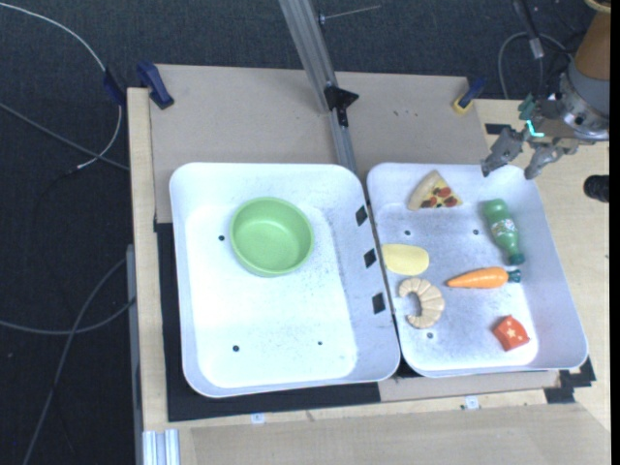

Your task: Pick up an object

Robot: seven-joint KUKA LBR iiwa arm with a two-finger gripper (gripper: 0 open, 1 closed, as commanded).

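Two shallow white bins side by side on the bench: left bin point(194, 337) at centre left of the frame, right bin point(552, 298) at centre right, rims touching along the middle. Left bin: one green bowl point(272, 235), upright, in the upper half. Right bin, six items, all apart from one another: pizza slice point(434, 192) near the top rim; green bottle point(502, 228) lying on its side at upper right; yellow oval piece point(404, 258) near the left wall; orange carrot point(479, 279) lying crosswise at mid-bin, just below the bottle; croissant-shaped pastry point(422, 301) just below the yellow piece; small red item point(511, 332) at lower right. Gripper point(523, 163) at the upper right of the frame, over the top right corner of the right bin, above and to the right of the pizza slice and clear of all items. Fingers point(499, 153) spread apart, nothing between them. Grey wrist and cabling up and to the right of the gripper. Metal rail point(310, 46) running from the top of the frame down to the gap between the bins. Blue clamp point(153, 83) at the upper left corner of the board.
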